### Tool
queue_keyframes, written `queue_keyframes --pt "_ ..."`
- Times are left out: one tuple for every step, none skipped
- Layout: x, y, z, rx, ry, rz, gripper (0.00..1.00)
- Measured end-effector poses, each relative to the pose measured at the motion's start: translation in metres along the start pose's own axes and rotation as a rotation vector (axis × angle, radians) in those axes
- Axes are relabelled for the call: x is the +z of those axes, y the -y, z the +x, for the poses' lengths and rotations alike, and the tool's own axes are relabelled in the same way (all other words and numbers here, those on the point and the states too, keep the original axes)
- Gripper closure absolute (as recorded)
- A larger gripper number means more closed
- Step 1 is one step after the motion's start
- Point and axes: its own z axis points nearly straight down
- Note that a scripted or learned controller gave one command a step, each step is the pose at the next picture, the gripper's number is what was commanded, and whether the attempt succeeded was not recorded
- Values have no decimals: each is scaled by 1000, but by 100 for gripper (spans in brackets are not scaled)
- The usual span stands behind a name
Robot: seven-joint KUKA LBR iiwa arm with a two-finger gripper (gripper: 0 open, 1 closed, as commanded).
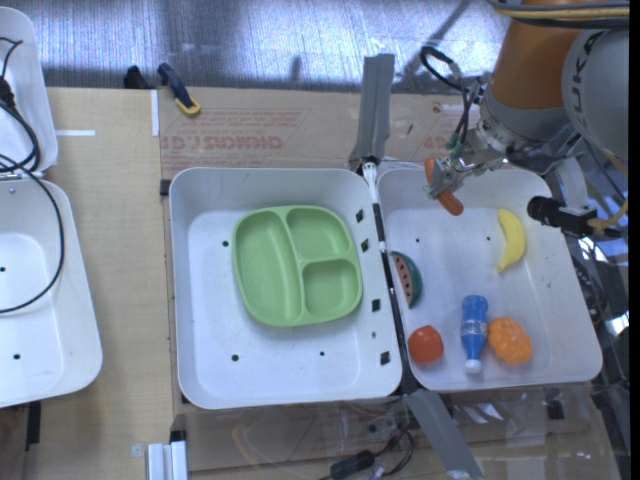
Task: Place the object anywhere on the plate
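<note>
The counter (110, 218), tan with a cardboard sheet (270, 133) across its back, carries two shallow white bins touching side by side, the left bin (200, 368) and the right bin (570, 358), with a blue-and-yellow tool (178, 90) lying near its far edge.

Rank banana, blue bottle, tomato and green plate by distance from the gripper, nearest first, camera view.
From the gripper, at the right bin's back left:
1. Banana, right of it, by the right bin's far side.
2. Blue bottle, toward the right bin's front.
3. Tomato, front left corner of the right bin; close to the bottle's rank.
4. Green plate, in the left bin.
</note>
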Motion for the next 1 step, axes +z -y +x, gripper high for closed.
queue_keyframes --pt "29 31 97 54 -2 3 100"
